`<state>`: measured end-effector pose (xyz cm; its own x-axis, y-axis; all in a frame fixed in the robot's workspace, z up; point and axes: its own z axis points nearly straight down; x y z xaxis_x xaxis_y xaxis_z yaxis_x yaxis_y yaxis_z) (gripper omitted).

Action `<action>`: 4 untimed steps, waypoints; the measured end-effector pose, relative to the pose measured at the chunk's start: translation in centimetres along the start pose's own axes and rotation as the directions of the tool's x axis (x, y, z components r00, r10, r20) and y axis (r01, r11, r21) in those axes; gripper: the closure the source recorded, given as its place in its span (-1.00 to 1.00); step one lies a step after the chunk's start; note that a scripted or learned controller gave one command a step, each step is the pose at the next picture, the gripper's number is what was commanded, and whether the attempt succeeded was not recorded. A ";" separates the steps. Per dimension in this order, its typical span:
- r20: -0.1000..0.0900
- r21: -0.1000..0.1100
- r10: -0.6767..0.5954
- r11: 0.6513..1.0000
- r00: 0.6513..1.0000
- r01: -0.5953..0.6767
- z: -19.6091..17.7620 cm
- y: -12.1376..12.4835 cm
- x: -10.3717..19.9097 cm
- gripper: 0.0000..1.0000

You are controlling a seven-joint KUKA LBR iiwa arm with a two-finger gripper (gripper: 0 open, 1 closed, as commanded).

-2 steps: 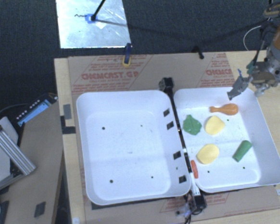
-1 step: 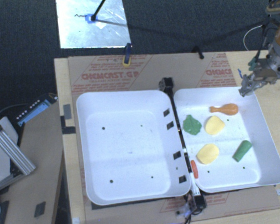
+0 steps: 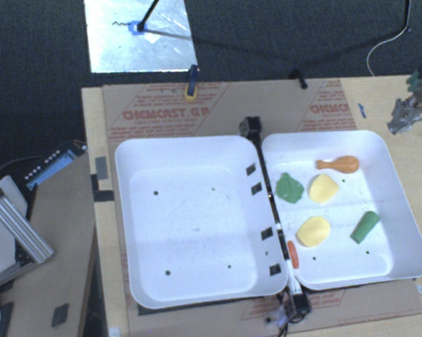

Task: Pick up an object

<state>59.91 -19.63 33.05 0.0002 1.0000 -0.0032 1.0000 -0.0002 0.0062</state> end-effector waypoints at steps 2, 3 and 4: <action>-0.001 0.000 -0.007 1.000 1.000 0.007 -4.0 7.2 -0.9 1.00; -0.003 -0.002 -0.010 1.000 1.000 0.010 -8.2 7.1 3.7 1.00; -0.003 -0.001 -0.008 1.000 1.000 0.008 -12.0 5.6 6.3 1.00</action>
<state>65.47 -13.30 45.10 -0.0074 1.0000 -0.0006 0.9999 0.0074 0.0074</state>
